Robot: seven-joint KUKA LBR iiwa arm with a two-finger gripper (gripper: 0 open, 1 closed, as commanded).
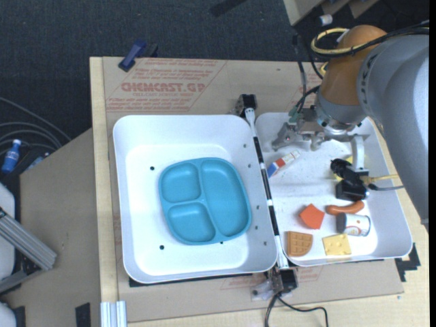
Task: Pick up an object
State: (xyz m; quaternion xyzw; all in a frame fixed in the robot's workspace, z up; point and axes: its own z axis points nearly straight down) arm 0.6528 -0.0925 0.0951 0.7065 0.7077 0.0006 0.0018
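Note:
The right bin (392, 240) holds several small things. A white tube with red and blue ends (282, 162) lies near the divider. Further forward are an orange block (312, 216), a brown waffle-like square (298, 242), a yellow square (336, 245), a reddish sausage (345, 208) and a small white cup (358, 225). My gripper (298, 142) hangs over the far left part of this bin, just behind the tube. It is open, with nothing between its fingers.
The left bin (133, 135) holds a blue compartment plate (203, 199). A black clip (246, 103) sits at the far end of the divider between the bins. A blue object (132, 56) lies on the bench beyond the bins.

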